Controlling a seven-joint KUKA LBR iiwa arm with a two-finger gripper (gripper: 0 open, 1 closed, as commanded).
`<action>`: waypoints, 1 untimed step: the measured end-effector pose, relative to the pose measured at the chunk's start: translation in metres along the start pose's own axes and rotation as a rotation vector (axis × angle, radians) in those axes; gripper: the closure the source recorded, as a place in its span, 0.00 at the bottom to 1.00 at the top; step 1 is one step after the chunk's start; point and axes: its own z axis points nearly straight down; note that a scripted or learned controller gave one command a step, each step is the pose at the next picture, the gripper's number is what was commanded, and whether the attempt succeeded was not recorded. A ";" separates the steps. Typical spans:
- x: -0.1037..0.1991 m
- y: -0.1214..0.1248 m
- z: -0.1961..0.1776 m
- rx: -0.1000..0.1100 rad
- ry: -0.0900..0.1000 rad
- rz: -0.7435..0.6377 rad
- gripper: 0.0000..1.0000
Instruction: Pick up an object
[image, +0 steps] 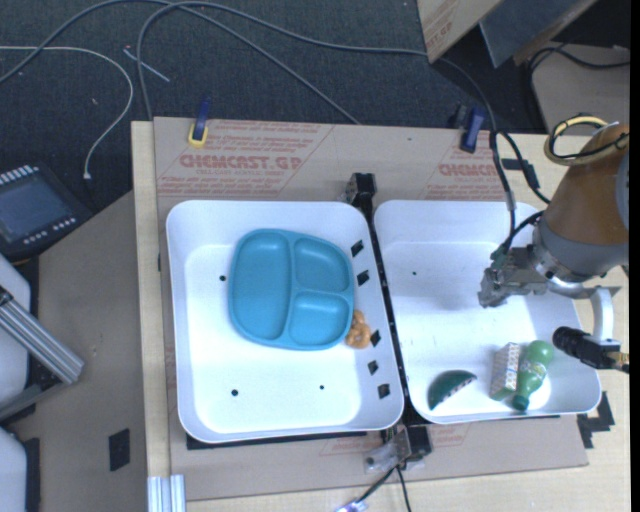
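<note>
Two shallow white bins sit side by side on the bench. The left bin (200, 330) holds a blue divided plate (291, 288) lying flat toward its upper middle, and a small orange-tan scrap (358, 329) rests just beside the plate's lower right edge, close to the wall between the bins. The right bin (440, 250) has its things gathered near the lower edge: a dark green half-round piece (452, 387) toward the middle of that edge, and to its right a green bottle (531, 374) lying tilted, with a pale labelled block (506, 369) touching its left side (the two may be one item, since the view is too coarse to separate them). The arm (588, 215) comes in from the right, its orange band above the grey wrist, and the gripper (497, 287) hangs over the bare floor of the right bin, above and well apart from the three objects. Whether the pincer stands wide or narrow cannot be told from this slant, as the grey mass of the wrist blurs into it. Nothing is seen between its tips.
</note>
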 end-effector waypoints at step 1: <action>0.000 0.010 -0.061 -0.003 0.000 -0.001 1.00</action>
